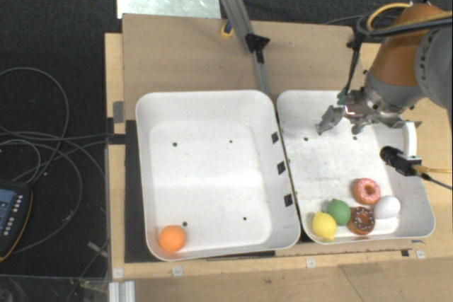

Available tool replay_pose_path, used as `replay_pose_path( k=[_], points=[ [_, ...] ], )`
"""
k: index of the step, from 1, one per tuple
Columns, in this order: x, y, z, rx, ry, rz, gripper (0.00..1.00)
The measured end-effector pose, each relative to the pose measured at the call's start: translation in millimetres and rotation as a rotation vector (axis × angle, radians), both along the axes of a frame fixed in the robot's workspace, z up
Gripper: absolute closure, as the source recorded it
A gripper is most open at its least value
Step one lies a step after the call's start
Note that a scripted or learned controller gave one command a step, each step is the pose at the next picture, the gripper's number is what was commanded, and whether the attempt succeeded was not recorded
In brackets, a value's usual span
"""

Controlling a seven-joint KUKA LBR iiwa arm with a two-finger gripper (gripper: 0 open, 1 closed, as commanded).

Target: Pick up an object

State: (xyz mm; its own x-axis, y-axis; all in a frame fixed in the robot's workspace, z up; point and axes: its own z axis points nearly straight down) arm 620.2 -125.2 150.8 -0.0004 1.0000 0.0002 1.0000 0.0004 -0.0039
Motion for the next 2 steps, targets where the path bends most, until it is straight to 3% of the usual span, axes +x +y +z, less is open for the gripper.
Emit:
replay_pose_path(
  k=[1,2],
  points=[
    [0.6,-0.8,-41.6,0.000,-0.002,0.000,0.00],
    [2.3,-1.2,-27.9,-0.001,-0.008,0.000,1.00]
  ],
)
